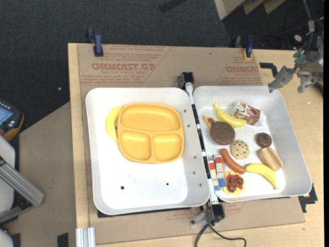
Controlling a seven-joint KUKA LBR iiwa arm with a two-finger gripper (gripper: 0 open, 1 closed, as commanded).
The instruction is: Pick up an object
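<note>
At the upper right of the frame, the gripper [291, 81] is dull grey metal. Its fingers [278, 80] look angular. Dark cables run above it.

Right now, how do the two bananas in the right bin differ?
The upper banana lies near the bin's top, beside the wrapped snack; the lower banana lies near the bottom edge, below the bread roll. The lower one looks thicker. Both are yellow, curved, and slant down to the right.
</note>
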